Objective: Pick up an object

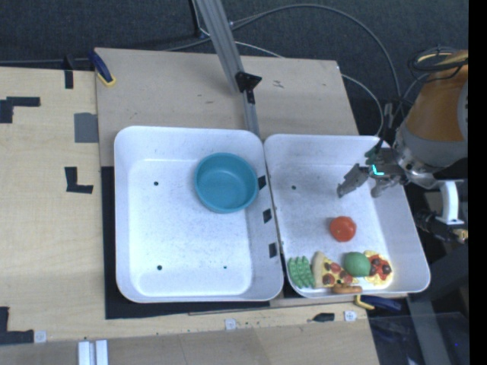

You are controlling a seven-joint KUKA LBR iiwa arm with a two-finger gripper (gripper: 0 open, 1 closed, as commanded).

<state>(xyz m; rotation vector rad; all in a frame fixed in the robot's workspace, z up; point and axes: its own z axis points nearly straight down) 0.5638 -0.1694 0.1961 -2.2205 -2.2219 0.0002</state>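
Camera view shows the gripper (364,182) with jaws spread and holding nothing, above the right bin (304,158); red ball (342,228) not yet picked

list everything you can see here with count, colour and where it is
bins: 2, white, shallow, side by side on the bench
bowl: 1, blue, upper right part of the left bin
ball: 1, red-orange, middle of the right bin
toy food pile: 1 cluster, green, yellow and red pieces, along the near edge of the right bin; single items too small to tell apart
bench: 1, light wood, under both bins
pole: 1, grey, slanting down from the top to the gap between the bins
cables: several, thin, looping over the dark floor at upper right
arm: 1, grey with an orange band, at the right edge
gripper: 1, two dark fingers spread apart, over the upper right of the right bin, nothing between them
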